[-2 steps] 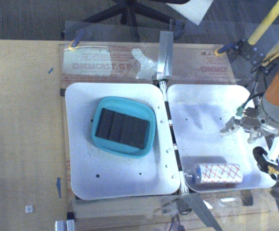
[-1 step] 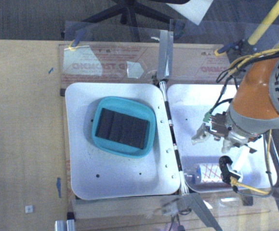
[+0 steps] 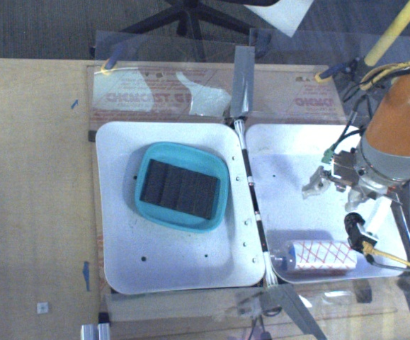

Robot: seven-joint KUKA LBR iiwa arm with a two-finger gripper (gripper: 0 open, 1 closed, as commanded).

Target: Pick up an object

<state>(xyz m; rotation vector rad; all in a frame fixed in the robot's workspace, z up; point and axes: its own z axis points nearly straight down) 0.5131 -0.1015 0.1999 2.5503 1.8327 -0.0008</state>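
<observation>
A blue dish lies in the left bin and holds a dark grey ridged block. In the right bin, a cylinder with a red-and-white check pattern lies on its side against the near wall. My gripper hangs over the right part of the right bin, above and apart from the cylinder. It is open, with nothing between its fingers.
A metal divider with screws runs between the two bins. A black cable end with a yellow wire hangs near the cylinder's right end. Cardboard lies behind the bins, and an office chair base stands beyond.
</observation>
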